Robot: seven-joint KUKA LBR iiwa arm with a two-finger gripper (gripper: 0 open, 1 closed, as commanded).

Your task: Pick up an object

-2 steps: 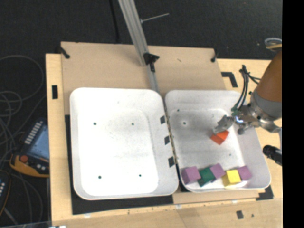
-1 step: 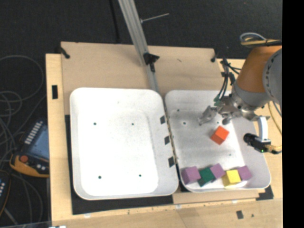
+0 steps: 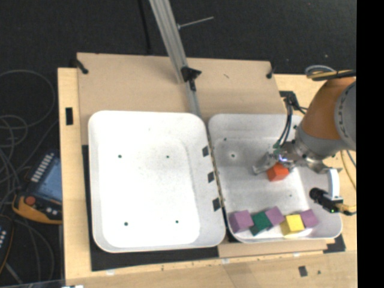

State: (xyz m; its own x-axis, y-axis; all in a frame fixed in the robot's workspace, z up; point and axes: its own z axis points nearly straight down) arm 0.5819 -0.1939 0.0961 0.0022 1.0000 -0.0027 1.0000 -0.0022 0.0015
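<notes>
My gripper (image 3: 273,165) hangs over the middle of the right bin (image 3: 240,138), reaching in from the right below the orange band of the arm (image 3: 321,116). An orange block (image 3: 277,173) sits right at the fingertips, touching or just below them; whether it is clamped between them I cannot make out. Along the bin's near edge lies a row of blocks: a purple one (image 3: 240,220), a green one (image 3: 261,222), another purple one (image 3: 275,215), a yellow one (image 3: 293,224) and a third purple one (image 3: 309,217).
The left bin (image 3: 147,179) lies beside the right one, with small black clips (image 3: 211,176) along the seam between them. A slanted metal pole (image 3: 174,41) rises behind the bins. Cables and a handheld pendant (image 3: 42,188) lie off the bench's left side.
</notes>
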